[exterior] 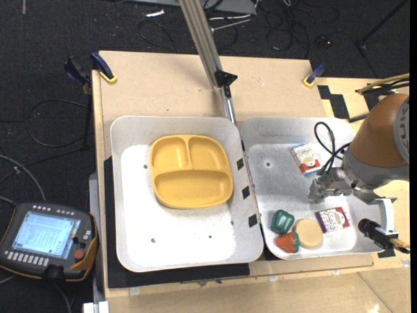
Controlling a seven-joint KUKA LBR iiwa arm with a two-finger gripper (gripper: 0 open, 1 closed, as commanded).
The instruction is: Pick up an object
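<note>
Objects for picking are gathered in the right bin (pixel 260 142), while the end effector (pixel 324 189) is lowered into that same bin near its middle-right. Whether the end effector is open or closed cannot be told, as its tip is small, grey and partly masked by the wrist and a looping black cable (pixel 324 139). Nothing can be seen gripped in it.

A small white carton (pixel 305 158) with red and yellow print is lying just up-left of the end effector, close to it but seemingly apart. A purple-and-white packet (pixel 332 220) is found just below the end effector, near the bin's lower right corner. Further left along the bottom wall, a round tan disc (pixel 309 233) is set beside a red item (pixel 287 242) and a green pepper-like piece (pixel 282 221); these three are bunched together, touching or nearly so, and lie well apart from the end effector.

The left bin (pixel 124 175) is occupied by a yellow compartment plate (pixel 191 171), placed in its upper half.

The arm (pixel 384 142) is cut off by the right edge. Print on the carton and packet is too small to be read. What the red item is cannot be made out, as it is partly overlapped by the disc.

A teach pendant (pixel 45 237) is resting on the floor at lower left.
</note>
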